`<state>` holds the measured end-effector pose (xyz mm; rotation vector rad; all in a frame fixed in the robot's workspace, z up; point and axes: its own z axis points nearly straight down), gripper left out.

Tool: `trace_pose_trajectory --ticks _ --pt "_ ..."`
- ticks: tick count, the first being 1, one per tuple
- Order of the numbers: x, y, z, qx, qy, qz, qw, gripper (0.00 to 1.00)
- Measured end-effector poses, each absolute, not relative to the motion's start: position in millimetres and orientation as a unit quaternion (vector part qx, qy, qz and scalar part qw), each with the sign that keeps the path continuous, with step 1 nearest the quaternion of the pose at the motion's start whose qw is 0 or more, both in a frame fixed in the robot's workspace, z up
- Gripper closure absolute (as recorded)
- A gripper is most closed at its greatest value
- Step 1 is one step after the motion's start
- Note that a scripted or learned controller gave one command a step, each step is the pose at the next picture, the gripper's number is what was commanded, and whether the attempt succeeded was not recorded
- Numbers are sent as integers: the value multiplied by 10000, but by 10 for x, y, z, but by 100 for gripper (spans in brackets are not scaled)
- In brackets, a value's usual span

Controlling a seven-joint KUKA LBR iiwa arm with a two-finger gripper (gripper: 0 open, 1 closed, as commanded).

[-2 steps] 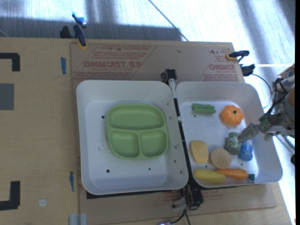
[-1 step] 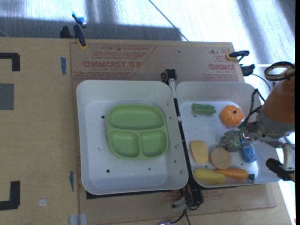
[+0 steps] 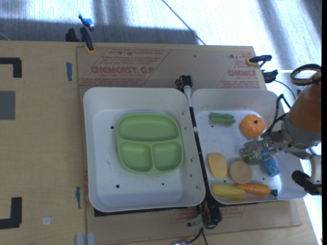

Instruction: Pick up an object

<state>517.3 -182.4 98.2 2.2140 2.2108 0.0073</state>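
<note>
The gripper (image 3: 254, 152) sits low inside the right bin (image 3: 225, 103), just below the orange pumpkin (image 3: 252, 125) and directly beside a blue item (image 3: 270, 165); whether it is released or clenched cannot be determined. Relative to the pumpkin, the green vegetable (image 3: 222, 118) lies to the left, and the yellow slice (image 3: 217, 165), tan disc (image 3: 240, 172), corn cob (image 3: 228, 191) and carrot (image 3: 254, 189) lie below. The green divided plate (image 3: 149, 142) occupies the left bin (image 3: 97, 147), well apart from the pumpkin.

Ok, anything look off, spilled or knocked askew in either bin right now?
Nothing stands out. The green divided plate sits flat in the left bin. In the right bin, the gripper is down among the toy foods, beside the blue item and below the orange.
</note>
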Motion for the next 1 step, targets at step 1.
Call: trace_pose_trajectory --ticks 1 --pt "5599 -1096 1842 7058 7084 15 7 100"
